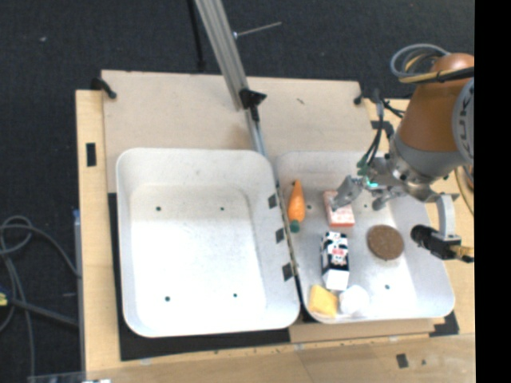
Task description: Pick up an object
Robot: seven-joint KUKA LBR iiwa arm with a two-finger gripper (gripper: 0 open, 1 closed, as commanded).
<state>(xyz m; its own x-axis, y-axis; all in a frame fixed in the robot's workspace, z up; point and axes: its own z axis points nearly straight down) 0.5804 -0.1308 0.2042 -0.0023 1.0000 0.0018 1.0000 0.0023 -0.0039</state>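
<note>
**Camera view: gripper low over the pink box, no grasp confirmed**

Camera view has my gripper (349, 194) right above the small pink-and-white box (339, 212) in the right bin (423, 294), so I take that box as the pick target. It lies just under the fingertips, tight to them; contact I can't confirm. How far the fingers are spread is too blurred to tell, and I can't see anything held between them.

Just left of the gripper, the orange carrot toy (296, 203) lies along the bin's dividing wall, likely why the arm went for the freer box. Below the gripper sits the black-and-white carton (336, 258), then a yellow block (322, 300) and a white ball (354, 299) jammed into the near corner, which I judge awkward to grasp. To the gripper's right is the brown disc (386, 242), flat, poor for pinching. Well left, the left bin (200, 238) serves as the drop side, I'd guess.
</note>
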